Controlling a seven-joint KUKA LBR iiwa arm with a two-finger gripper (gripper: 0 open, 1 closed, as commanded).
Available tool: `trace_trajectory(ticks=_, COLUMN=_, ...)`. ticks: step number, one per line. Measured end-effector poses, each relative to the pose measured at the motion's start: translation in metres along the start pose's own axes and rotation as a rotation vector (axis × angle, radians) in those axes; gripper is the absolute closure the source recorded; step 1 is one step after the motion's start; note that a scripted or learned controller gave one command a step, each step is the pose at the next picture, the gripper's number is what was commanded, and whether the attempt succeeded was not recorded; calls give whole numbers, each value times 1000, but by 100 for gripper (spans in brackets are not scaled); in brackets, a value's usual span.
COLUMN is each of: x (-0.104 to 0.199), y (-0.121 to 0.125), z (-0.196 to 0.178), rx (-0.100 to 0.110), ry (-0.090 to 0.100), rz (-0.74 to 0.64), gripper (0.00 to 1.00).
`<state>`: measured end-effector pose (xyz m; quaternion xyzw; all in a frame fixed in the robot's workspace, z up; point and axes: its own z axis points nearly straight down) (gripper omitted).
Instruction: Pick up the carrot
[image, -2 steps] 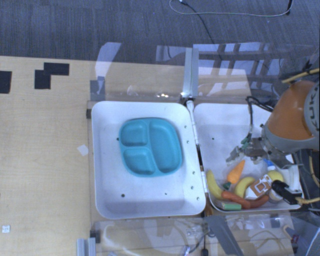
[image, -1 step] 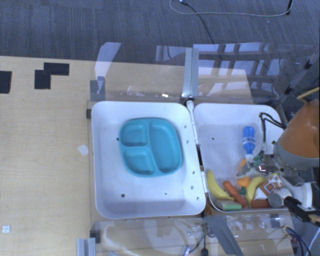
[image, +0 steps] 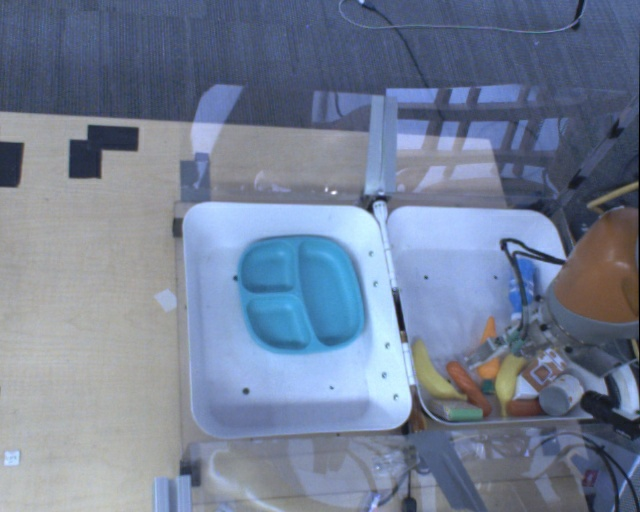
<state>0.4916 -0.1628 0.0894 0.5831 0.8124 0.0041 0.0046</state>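
The carrot (image: 488, 330) is a slim bright-orange piece in the right bin (image: 450, 260), in the pile of toy food at the bin's near right corner. Its upper end pokes out above the gripper (image: 497, 351), and an orange patch shows just below the gripper. The gripper is down in the pile, right over the carrot's middle, and hides that part. The grey arm with its orange band (image: 605, 265) reaches in from the right.
Around the carrot lie two yellow bananas (image: 432, 374) (image: 508, 376), a red-orange sausage-like piece (image: 466, 384), a green piece (image: 461, 410) and a grey cup (image: 558, 397). A blue divided plate (image: 300, 293) sits in the left bin (image: 210, 330). A black cable (image: 520, 245) loops over the right bin.
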Motion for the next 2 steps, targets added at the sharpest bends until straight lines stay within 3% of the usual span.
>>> trace_trajectory(ticks=1, x=0, y=4, z=-12, rx=-8, ry=-3, rz=-2, gripper=100)
trace_trajectory(ticks=2, x=44, y=69, z=-134, rx=5, ry=-1, rz=-104, gripper=100)
